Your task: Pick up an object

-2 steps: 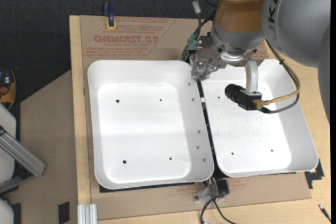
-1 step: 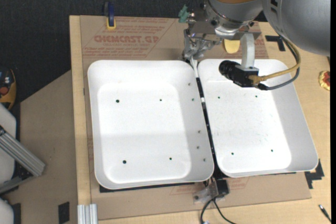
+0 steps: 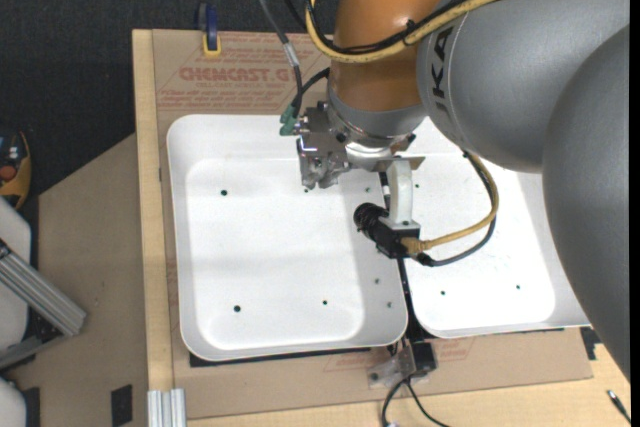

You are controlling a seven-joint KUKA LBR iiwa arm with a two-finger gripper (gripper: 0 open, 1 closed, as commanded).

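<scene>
My gripper (image 3: 317, 173) hangs from the grey arm with its orange band (image 3: 390, 0), low over the back right part of the left white bin (image 3: 250, 315). Its tip points down at the bin floor, close to the wall shared with the right bin (image 3: 500, 300). The wrist and its metal mount hide what lies directly under the gripper. The arm's grey bulk covers much of the right bin's back and right side.
A black fitting with a yellow hose (image 3: 395, 237) hangs off the wrist above the ridge between the bins. The bins rest on a cardboard sheet (image 3: 160, 215) with a blue clamp (image 3: 210, 28) at its back edge. An aluminium rail (image 3: 40, 300) lies at the left.
</scene>
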